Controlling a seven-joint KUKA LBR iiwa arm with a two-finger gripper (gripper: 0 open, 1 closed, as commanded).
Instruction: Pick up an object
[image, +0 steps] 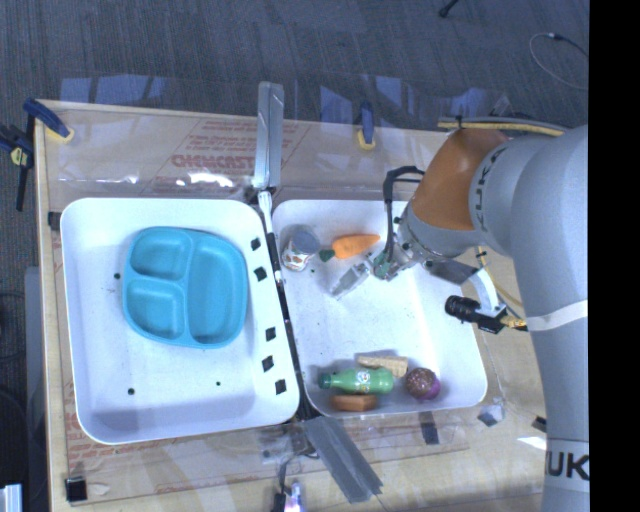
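Approach step – pincer (386, 264), grip state can't tell, just at 3 o'clock of carrot (355, 245) – next: descend, close.

You look down on a pale wooden bench (150, 470) under clear plastic sheeting (140, 150), dark grey carpeted floor (200, 40) beyond, blue clamps (45, 118) gripping its edge

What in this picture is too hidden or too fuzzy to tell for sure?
- Gripper, camera view: small and blurred under the arm's wrist; what it touches is unclear.
- Brown item: partly behind the green bottle, identity unclear.
- Small object beside the carrot: too blurred to name.
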